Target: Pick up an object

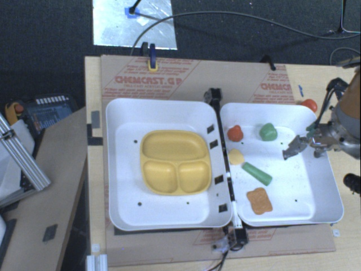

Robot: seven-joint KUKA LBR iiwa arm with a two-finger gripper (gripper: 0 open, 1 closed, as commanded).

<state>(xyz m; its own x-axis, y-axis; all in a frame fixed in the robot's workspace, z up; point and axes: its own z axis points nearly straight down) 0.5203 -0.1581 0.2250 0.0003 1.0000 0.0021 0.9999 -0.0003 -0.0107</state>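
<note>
Several small items lie in the right bin (324, 199): a red piece (235, 132), a green round piece (268, 131), a pale yellow piece (236, 157), a long green piece (257, 173) and an orange-brown flat piece (259, 200). My gripper (295, 148) hangs over the right half of that bin, to the right of the green round piece and apart from every item. Nothing sits between its fingers.
The left bin (121, 151) holds a yellow divided tray (172, 161). A black divider with clips (221, 162) runs between the bins. A red object (309, 104) rests just outside the right bin's far corner. Cables cross the floor behind the bench.
</note>
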